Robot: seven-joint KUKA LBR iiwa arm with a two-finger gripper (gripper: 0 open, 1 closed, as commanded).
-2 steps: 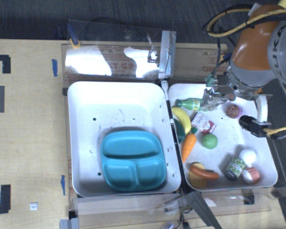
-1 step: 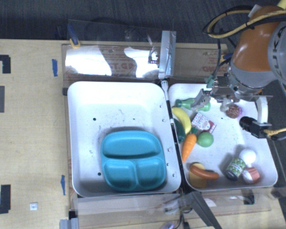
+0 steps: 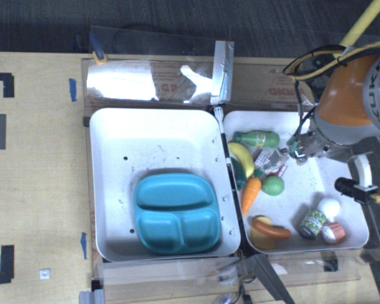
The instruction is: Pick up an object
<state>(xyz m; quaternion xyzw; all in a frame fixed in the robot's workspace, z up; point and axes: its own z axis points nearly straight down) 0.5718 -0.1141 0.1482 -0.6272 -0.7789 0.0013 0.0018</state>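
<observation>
Several light toys spotted in the right-hand bin (image 3: pixel 292 196). Found the gripper (image 3: pixel 297 149) above its upper part, open or closed impossible to tell. Judged the green bottle (image 3: pixel 256 138), near it, likeliest: stiff, slick, prone to rolling. Best pinched across mid-body.

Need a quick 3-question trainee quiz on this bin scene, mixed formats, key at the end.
1. True or false: the blue tray lies in the left bin.
2. Which lies nearest the carrot? A) green ball B) white egg C) green bottle
3. Fill in: the hot dog lies in the ___ bin.

Key: 1 true; 2 A; 3 right.
</observation>
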